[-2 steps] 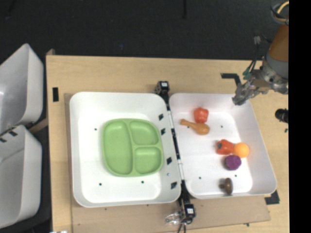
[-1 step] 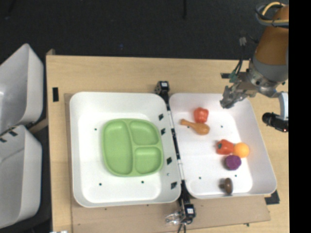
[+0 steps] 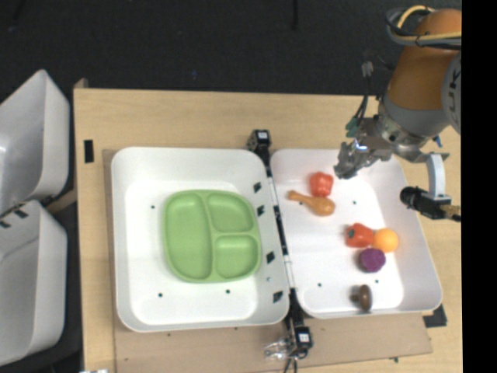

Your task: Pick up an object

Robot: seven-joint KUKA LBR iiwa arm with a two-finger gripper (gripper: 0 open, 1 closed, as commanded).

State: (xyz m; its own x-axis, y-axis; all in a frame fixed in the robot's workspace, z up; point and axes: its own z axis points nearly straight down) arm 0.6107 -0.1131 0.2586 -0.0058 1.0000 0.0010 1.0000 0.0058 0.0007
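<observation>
The right bin [image 3: 404,200] holds several toy foods. A red pepper-like piece [image 3: 321,183] sits near its back left, with a tan drumstick [image 3: 313,202] just in front of it. Further right lie a red-orange piece [image 3: 358,235], an orange ball [image 3: 386,240], a purple piece [image 3: 373,260] and a small brown piece [image 3: 361,296] near the front rim. My gripper [image 3: 347,166] hangs over the back of the right bin, just right of and above the red piece, with nothing seen in it.
The left bin [image 3: 136,286] carries a green divided plate [image 3: 211,235] in its middle. A black clip [image 3: 258,139] sits at the back where the bins meet. White chairs stand at the far left. A black fixture [image 3: 425,200] juts in at the right bin's right rim.
</observation>
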